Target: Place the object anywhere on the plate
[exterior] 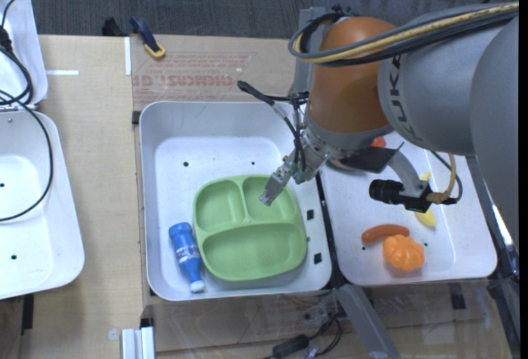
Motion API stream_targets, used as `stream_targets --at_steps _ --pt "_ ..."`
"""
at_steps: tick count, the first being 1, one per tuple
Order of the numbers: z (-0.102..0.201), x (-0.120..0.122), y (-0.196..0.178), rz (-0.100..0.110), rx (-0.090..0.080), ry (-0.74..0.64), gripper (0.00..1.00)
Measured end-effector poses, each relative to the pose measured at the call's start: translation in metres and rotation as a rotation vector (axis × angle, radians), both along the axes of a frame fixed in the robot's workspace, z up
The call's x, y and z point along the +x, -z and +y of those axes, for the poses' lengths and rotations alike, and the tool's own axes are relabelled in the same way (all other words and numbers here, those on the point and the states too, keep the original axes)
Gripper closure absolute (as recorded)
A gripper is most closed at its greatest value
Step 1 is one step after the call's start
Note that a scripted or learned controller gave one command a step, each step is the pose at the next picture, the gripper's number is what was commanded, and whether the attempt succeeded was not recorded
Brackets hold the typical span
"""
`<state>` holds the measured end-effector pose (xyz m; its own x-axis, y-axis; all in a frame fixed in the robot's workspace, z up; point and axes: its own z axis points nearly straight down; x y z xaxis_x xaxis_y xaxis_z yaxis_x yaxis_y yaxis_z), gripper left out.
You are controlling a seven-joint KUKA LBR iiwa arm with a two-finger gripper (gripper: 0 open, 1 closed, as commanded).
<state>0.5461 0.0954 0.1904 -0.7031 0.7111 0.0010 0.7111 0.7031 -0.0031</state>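
The gripper (272,189) hangs over the green plate (247,235), at its top right pocket. Its jaws look nearly shut, and I cannot tell if anything small sits between them. The orange fruit (403,253) lies far right of the plate, so the arm may drop nothing.

1. I see the arm (412,85) reaching in from the right, its gripper (276,186) hanging over the upper right compartment of the green plate (247,235)
2. A blue bottle (186,254) lies in the left bin (161,184), just beside the plate's left edge
3. In the right bin (462,262) an orange fruit (403,252) touches a sausage (384,233), with a yellow piece (426,219) nearby
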Motion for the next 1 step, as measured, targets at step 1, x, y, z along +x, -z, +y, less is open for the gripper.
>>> stream_targets --at_steps 1 --pt "-0.0015 0.0006 -0.0082 0.001 -0.001 0.001 1.0"
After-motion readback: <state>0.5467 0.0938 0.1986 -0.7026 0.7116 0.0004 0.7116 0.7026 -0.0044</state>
